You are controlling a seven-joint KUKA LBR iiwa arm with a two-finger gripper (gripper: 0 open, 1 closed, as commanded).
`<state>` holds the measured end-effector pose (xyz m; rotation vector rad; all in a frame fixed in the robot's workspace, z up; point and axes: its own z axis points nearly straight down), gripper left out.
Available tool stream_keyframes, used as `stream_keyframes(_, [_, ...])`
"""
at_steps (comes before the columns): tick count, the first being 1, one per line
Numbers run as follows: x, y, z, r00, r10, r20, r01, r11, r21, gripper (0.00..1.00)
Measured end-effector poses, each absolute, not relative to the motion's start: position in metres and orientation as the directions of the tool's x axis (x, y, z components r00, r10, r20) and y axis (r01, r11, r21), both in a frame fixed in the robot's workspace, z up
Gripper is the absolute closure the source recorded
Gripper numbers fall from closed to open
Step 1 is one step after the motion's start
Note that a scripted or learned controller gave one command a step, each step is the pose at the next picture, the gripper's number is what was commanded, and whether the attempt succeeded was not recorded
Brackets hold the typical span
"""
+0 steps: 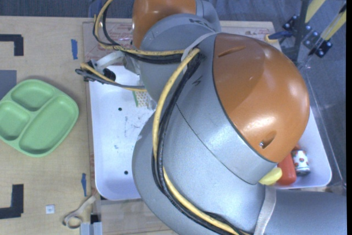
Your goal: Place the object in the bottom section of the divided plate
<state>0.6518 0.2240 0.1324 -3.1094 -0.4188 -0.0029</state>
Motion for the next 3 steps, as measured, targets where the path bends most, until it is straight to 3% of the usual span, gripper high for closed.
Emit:
stream_keyframes(1, [0.659,0.223,0.164,0.98,0.197,0.001,0.197,-0.98,-0.001,1.0])
stream_keyframes(2, [0.64,0.227,0.132,0.732,0.682,-0.005,0.682,-0.732,-0.003,1.0])
stream_keyframes(3, [0.658,0.17,0.184,0.903,0.43,-0.001,0.43,-0.903,-0.001,1.0])
